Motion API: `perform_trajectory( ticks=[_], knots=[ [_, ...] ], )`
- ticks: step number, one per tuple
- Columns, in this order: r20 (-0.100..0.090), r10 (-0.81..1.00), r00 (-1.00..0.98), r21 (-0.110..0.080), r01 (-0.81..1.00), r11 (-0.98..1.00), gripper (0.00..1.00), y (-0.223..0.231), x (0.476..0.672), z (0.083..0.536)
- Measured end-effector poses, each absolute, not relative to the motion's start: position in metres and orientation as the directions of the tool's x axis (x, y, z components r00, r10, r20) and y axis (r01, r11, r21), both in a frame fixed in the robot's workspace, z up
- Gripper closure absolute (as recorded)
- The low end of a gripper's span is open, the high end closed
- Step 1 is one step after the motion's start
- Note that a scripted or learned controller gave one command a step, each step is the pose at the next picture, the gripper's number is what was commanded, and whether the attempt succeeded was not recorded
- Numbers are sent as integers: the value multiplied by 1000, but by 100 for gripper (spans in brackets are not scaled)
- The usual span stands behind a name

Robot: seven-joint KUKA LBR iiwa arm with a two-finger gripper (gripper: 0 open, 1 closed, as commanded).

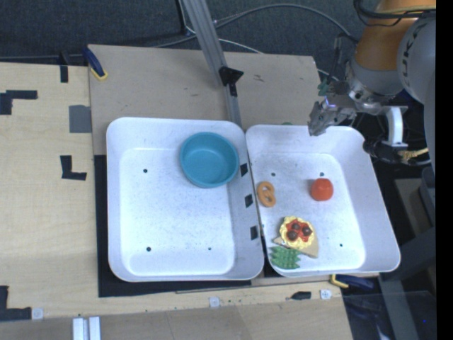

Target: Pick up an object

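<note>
At the near edge of the right bin (368, 257) lies a small green leafy piece (284, 258), and just behind it, touching or nearly so, a yellow slice of toy pizza (299, 234) with red and dark toppings. A little farther in, close to the bin's left wall, sits a small orange pretzel-shaped piece (266, 194); to its right, well apart from it, a red tomato-like ball (321, 189) rests on the bin floor. In the left bin (141, 246), toward its far right corner, a blue bowl (209, 159) stands upright. Farther back, over the far rim of the right bin, hangs the gripper (320, 122), dark and pointing down, above the rim and apart from every object; nothing can be seen between its tips, and whether they are spread or closed cannot be told. Behind it the arm's orange band (389, 27) rises toward the upper right
</note>
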State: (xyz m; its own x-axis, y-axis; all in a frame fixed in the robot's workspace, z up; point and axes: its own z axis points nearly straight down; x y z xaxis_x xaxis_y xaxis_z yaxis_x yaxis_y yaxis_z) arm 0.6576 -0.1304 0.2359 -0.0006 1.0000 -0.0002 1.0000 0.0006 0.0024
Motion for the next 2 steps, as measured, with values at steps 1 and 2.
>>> perform_trajectory(
  ticks=[1, 2],
  knots=[
    [1, 1000, -4, -1, 1000, 4, 100, -78, 649, 224],
    [1, 1000, -4, 1, 1000, 4, 100, -29, 639, 235]
  ],
)
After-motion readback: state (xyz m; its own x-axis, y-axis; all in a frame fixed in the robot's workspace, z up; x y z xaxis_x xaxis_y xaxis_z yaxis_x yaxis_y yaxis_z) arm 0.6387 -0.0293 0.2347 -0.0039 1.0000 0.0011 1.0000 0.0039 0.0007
